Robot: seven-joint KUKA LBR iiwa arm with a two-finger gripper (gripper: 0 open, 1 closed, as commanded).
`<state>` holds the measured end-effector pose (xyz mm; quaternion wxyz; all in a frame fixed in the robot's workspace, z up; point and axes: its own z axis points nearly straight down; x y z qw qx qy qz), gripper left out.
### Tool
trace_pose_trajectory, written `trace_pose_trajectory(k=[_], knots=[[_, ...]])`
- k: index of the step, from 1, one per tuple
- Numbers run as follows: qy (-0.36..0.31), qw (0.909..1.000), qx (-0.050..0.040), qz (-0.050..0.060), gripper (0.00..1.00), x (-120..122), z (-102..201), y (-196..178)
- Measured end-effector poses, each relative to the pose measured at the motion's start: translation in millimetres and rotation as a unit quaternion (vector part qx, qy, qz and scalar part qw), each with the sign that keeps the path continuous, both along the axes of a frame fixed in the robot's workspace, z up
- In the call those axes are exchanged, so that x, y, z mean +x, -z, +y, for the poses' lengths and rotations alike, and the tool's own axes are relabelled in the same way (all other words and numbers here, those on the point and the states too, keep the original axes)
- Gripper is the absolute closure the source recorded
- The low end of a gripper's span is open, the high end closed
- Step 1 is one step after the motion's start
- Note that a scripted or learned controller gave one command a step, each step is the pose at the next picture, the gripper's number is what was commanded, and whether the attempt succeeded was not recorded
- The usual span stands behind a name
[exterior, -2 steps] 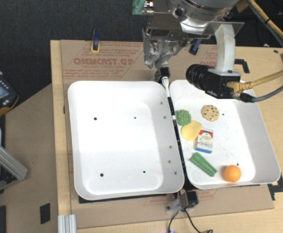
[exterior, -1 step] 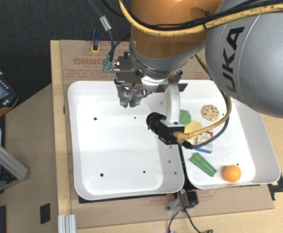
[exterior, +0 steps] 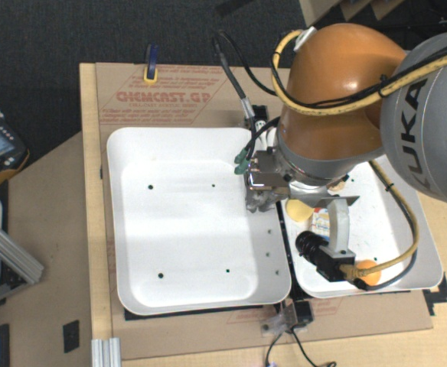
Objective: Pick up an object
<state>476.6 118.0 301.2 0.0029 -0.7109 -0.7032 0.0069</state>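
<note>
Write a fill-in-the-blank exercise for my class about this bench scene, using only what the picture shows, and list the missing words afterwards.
1. The arm hangs over the ____ bin.
2. The band above the arm's wrist is ____ in colour.
3. The left bin is ____ in colour.
4. Both bins rest on a sheet of brown ____.

Missing words: right; orange; white; cardboard

Two bins sit side by side on my desk (exterior: 93, 205). The left bin (exterior: 185, 220) lies left of the right bin (exterior: 396, 228), their rims touching. My arm (exterior: 338, 90) hangs above the seam, over the right bin. A small object (exterior: 370, 272) lies in the right bin's near corner.
</note>
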Motion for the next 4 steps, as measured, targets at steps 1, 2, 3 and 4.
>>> trace_pose_trajectory(k=[1,2,3,4], knots=[[-0.002,0.9999,0.0028,-0.012,1.0,14,-52,-87],[-0.006,0.9999,0.0032,-0.009,1.0,13,-34,-103],[-0.006,0.9999,0.0033,-0.009,1.0,4,-27,-121],[-0.007,0.9999,0.0035,-0.009,1.0,13,3,-148]])
